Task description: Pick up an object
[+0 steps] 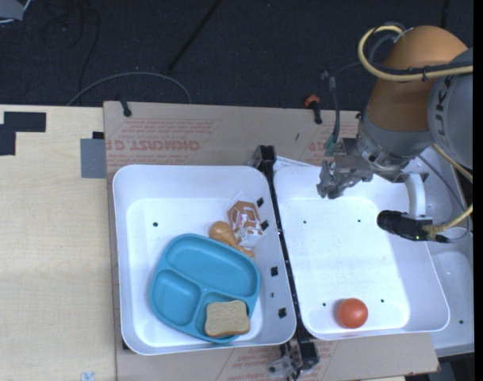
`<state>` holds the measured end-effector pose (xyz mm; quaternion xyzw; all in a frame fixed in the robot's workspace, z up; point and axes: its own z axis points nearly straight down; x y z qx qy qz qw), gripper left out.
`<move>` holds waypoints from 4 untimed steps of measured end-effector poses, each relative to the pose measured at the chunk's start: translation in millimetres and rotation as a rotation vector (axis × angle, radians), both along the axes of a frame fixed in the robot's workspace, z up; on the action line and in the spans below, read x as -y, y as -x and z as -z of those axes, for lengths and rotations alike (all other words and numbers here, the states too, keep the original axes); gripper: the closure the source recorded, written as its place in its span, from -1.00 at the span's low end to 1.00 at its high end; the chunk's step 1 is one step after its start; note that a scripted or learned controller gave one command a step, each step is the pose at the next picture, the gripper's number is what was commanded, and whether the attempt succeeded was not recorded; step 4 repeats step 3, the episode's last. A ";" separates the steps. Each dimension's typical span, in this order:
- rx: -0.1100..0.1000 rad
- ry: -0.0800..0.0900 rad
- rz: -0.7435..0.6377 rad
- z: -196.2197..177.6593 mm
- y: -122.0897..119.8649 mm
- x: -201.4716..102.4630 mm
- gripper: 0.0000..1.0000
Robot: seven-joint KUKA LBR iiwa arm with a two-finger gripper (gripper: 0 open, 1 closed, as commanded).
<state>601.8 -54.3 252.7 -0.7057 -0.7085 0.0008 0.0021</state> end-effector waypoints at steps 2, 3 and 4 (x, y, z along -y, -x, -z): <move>-0.001 0.000 -0.001 12.5 23.4 -104.9 1.00; 0.000 0.000 -0.001 22.4 19.0 -165.3 1.00; 0.000 0.000 -0.001 22.4 19.0 -165.3 1.00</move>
